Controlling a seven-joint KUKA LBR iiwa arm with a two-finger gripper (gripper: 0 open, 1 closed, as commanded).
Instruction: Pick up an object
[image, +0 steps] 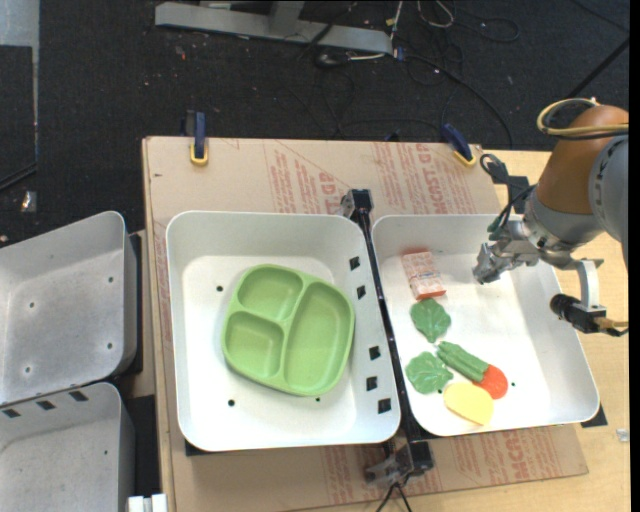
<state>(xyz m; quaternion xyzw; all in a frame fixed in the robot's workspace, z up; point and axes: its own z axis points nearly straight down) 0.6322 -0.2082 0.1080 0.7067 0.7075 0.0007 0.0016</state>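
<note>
The brown board (300, 170) under the two bins carries faint red print, repeated along its far edge and again along its near edge below the bins. The letters are reversed or turned and too faint and small to make out as words. The small red-and-white packet (423, 273) in the right bin (560, 350) bears print too small to read.
</note>
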